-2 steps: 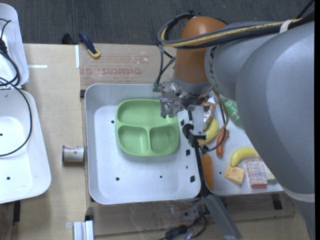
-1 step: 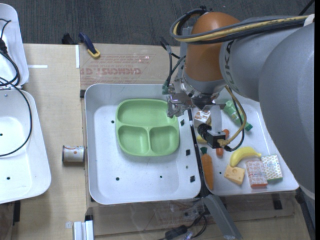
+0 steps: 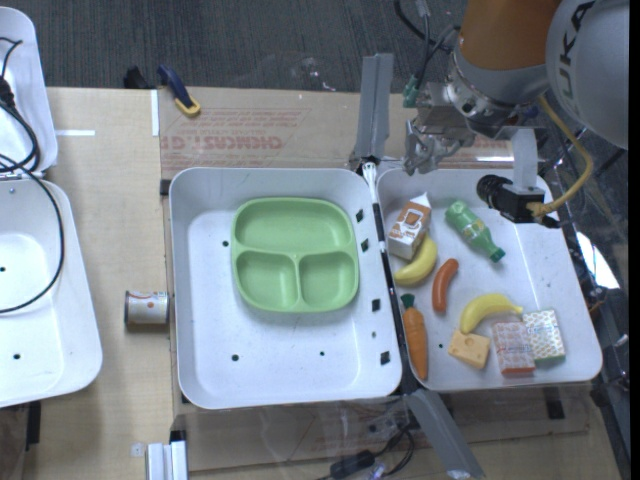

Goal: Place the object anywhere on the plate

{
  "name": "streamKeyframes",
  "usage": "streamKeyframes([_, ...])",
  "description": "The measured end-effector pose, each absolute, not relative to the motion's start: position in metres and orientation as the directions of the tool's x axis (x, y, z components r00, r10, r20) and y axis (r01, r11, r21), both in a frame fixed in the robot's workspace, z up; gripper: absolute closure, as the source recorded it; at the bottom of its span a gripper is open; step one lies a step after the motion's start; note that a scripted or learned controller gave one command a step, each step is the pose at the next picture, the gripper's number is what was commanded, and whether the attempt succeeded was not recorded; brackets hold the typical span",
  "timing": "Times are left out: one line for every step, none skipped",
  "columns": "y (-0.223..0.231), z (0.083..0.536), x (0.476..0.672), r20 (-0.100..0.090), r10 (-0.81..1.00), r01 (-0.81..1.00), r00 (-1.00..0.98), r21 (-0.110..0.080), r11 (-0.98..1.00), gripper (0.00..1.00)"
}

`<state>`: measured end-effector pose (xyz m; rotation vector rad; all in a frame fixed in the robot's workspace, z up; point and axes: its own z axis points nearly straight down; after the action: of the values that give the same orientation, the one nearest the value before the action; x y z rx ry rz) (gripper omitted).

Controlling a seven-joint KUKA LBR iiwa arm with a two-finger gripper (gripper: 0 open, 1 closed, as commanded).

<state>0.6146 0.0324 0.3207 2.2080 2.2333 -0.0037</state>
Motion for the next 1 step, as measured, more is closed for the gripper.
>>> streamKeyframes([0.1625, 0.2644, 0.5648, -0.002, 0.984, 0.984, -0.181, -0.004, 0.181, 1.00])
